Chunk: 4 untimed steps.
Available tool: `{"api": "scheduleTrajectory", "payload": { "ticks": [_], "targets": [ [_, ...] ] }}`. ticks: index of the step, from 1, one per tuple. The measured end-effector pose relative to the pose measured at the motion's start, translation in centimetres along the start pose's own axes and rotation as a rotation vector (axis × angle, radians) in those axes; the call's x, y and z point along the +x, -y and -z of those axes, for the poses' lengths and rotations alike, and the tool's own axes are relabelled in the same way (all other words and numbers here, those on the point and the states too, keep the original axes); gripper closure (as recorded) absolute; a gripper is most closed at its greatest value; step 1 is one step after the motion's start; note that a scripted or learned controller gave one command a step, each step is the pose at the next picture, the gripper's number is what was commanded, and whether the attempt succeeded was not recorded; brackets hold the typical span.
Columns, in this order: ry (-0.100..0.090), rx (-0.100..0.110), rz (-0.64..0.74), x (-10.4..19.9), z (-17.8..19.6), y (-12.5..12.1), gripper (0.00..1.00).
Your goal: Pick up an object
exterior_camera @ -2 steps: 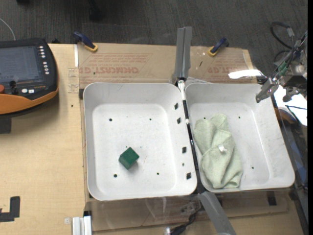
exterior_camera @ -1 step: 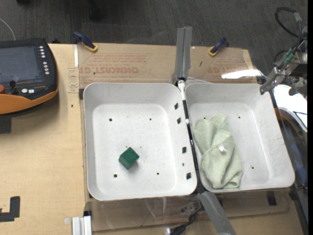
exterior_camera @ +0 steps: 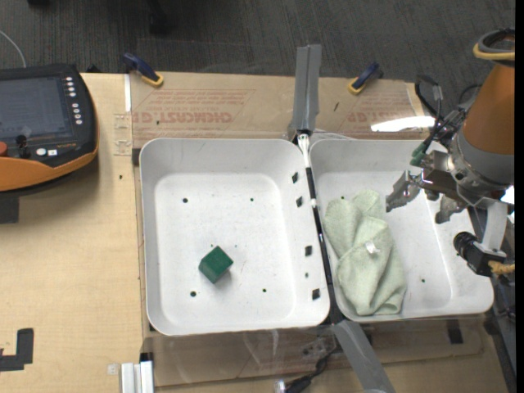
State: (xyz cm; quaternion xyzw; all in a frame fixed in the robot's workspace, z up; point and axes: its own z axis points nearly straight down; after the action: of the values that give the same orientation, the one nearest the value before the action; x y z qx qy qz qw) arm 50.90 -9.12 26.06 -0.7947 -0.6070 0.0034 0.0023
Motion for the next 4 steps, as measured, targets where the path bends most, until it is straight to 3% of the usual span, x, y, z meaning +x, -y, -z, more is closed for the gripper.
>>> {"api": "scheduleTrajectory", "payload": {
  "ticks": [1, 2, 4],
  "targets": [
    [0.0, 0.001, -0.184, 3.0, -7.3, 4.1, 0.0],
    [0.001, -0.002, 0.134, 9.3, -7.2, 0.9, 0.0],
    [0.001, -0.001, 0.134, 9.2, -7.2, 0.9, 0.0]
  ]
}}
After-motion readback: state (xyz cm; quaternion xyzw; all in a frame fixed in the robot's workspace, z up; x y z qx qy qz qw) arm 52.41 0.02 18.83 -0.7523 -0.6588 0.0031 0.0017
